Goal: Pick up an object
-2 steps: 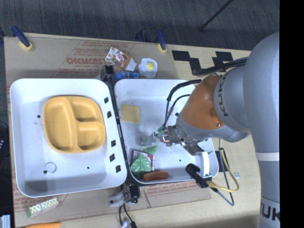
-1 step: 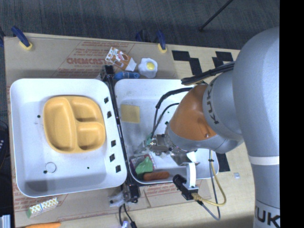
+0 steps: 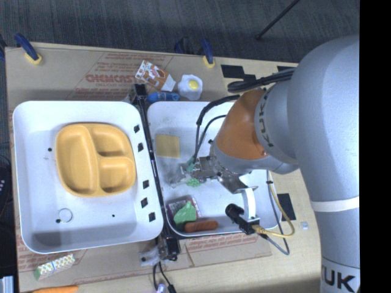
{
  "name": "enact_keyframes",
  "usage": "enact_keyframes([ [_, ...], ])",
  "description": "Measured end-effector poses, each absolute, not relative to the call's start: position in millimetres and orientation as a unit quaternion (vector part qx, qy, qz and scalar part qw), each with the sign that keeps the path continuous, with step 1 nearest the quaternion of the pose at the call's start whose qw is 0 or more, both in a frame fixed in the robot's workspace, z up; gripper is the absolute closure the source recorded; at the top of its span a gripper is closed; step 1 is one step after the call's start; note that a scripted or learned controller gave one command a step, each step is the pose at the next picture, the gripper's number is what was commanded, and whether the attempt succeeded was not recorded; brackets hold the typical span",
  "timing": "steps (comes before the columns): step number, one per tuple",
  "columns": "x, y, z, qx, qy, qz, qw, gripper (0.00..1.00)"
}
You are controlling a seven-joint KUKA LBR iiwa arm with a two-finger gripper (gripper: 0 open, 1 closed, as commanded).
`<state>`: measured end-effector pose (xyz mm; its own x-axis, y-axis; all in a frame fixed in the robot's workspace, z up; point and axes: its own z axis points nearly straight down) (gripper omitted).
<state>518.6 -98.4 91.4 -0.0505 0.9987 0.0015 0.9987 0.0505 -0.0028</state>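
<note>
Cardboard-covered worktop (image 3: 110, 78) is carrying two bins; we are seeing the gripper (image 3: 194, 174) low in the right bin (image 3: 160, 118), its grip unreadable; sausage (image 3: 200, 226) is lying near that bin's front wall.

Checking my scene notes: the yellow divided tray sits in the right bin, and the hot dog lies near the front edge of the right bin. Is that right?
Not quite. The camera view shows the yellow divided tray in the left bin, not the right one. The rest holds: the hot dog lies near the front edge of the right bin.
</note>
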Motion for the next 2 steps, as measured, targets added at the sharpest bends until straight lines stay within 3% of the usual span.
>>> enact_keyframes([
  [1, 518.8, -98.1, 101.5, -0.687, -0.726, 0.0009, 0.002, 1.00],
  [2, 543.0, -61.1, 250.7, -0.749, -0.663, 0.0004, 0.001, 1.00],
])
